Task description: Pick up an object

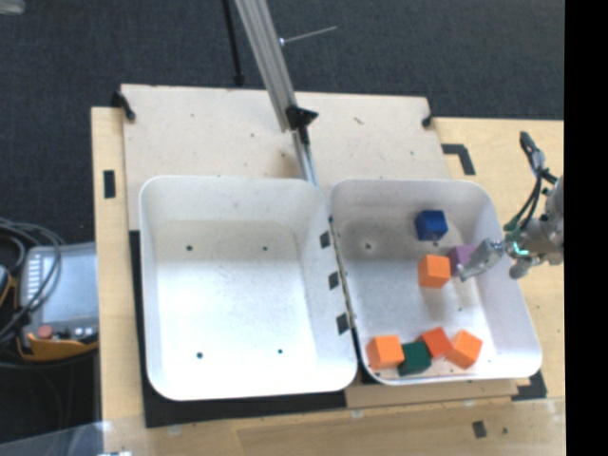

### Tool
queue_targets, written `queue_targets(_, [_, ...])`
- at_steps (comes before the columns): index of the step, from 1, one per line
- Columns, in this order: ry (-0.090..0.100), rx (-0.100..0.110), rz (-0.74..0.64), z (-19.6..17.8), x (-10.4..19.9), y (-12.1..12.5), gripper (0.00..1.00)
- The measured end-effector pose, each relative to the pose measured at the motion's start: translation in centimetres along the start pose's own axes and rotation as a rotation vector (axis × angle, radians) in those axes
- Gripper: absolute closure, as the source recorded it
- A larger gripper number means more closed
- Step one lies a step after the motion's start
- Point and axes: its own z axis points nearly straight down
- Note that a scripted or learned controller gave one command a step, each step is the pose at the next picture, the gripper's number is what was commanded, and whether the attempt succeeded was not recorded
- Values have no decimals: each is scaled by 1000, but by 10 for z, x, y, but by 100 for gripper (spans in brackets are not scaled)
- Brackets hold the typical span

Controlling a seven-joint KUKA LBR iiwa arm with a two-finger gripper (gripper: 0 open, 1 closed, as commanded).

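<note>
Far left, off the bench, a grey device (59, 297) w/ cables sits on the floor; any label on it is too small to read. Left bin (161, 207) shows just its white floor w/ a few dark specks. A metal bar (271, 65) slants down from the top to the seam between bins. Right bin (503, 255): blue cube (431, 223) near the back, orange cube (435, 270) mid-bin, a small purple block (462, 255) just right of it. Along the front wall: orange cube (385, 351), dark green cube (415, 357), red-orange cube (437, 341), another orange cube (465, 348), packed close. Gripper (472, 266) reaches in over the right rim, tip beside the purple block and near the mid orange cube; can't tell how wide it's spread or whether it grips anything. No readable writing anywhere.
</note>
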Motion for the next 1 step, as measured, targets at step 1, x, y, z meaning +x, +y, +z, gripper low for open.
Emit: queue_targets(1, [-1,-4,1,-2,0,1,0])
